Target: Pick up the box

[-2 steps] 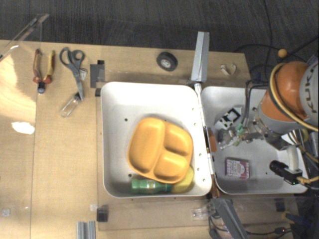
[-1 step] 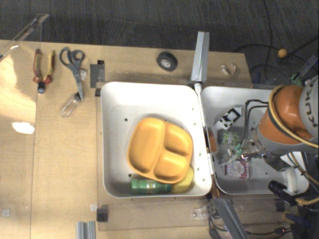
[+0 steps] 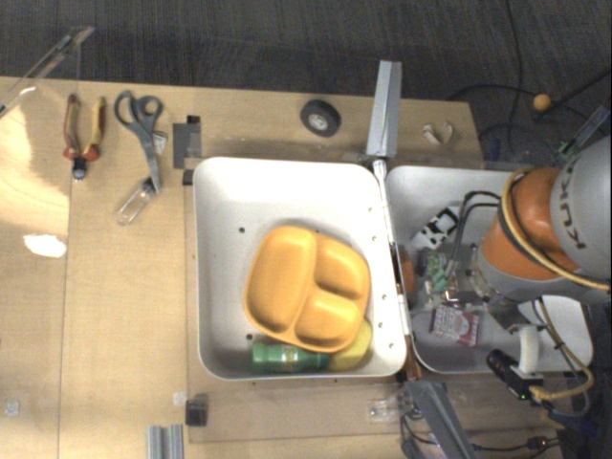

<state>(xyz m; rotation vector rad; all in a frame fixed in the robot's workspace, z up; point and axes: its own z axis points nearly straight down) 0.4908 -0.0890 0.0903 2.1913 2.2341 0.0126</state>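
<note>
Pliers and scissors far left on the tabletop. In the left bin, a yellow divided tray over a green bottle. In the right bin, probably the box, small, lying flat below the gripper; gripper opening impossible to tell. Nothing lifted yet; grasp and lift remaining.

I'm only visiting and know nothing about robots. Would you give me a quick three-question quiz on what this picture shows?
1. True or false: the yellow divided tray lies in the left bin.
2. Which tool lies on the bench left of the bins? A) scissors B) hammer C) saw
3. Fill in: the arm hangs over the ____ bin.

Key: 1 true; 2 A; 3 right.
</note>
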